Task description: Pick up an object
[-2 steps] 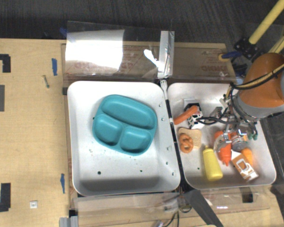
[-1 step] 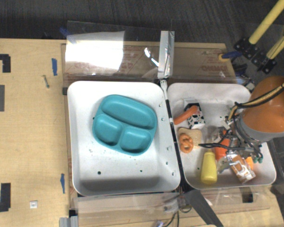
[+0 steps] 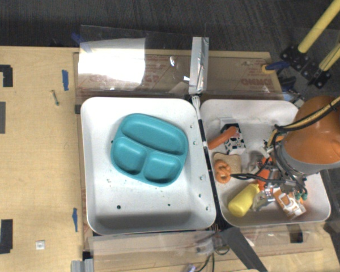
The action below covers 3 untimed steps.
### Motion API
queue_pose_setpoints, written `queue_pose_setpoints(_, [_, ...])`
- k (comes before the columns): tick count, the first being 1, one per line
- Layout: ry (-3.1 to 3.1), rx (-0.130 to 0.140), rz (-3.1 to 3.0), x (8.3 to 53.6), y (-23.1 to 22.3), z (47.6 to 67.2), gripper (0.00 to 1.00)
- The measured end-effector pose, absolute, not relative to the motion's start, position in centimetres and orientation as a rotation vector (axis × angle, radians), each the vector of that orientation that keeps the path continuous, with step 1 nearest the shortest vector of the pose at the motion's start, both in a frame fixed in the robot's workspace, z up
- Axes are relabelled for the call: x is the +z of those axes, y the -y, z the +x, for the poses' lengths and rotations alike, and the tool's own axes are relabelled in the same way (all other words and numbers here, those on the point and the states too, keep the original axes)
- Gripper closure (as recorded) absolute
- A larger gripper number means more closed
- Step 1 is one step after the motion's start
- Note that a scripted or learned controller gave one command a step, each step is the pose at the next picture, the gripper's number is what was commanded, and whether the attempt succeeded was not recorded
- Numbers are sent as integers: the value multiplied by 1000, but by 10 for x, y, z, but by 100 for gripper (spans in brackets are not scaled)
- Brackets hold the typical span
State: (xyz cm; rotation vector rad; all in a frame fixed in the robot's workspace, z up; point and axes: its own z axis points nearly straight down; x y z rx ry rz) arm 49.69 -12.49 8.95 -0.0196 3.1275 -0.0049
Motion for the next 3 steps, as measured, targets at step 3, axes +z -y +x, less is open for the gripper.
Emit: queue_pose_setpoints(3, [-3127, -4, -56, 90, 128, 497, 0])
